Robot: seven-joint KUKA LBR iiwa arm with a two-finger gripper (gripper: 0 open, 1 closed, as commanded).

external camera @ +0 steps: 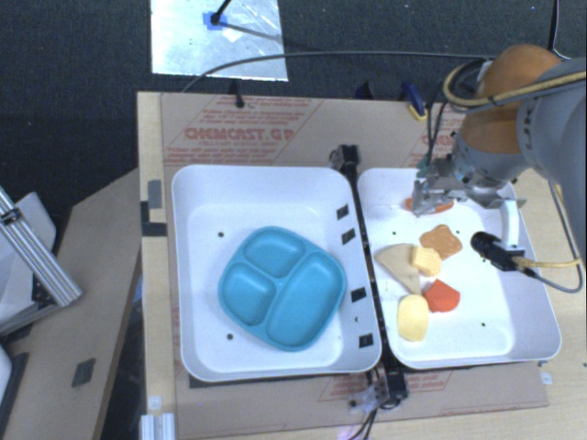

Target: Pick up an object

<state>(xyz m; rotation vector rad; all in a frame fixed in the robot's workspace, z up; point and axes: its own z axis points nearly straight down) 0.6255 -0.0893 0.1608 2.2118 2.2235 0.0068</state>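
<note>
Arm reaches in from the right, wrist bent down over the right bin's (pixel 537 337) far edge. Gripper (pixel 429 202) sits low there; its opening cannot be judged.

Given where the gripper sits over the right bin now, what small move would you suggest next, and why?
Probably a short drop straight down. The gripper hangs at the far end of the right bin, just over a small orange-red piece, while the other food pieces lie nearer the camera, so that piece looks like the closest target.

We see a blue divided plate (pixel 282 288) in the left bin (pixel 197 191), approx. centre. Bench (pixel 229 122) has a cardboard sheet w/ red print. Silver foil square (pixel 220 26) lies beyond it, top left.
</note>
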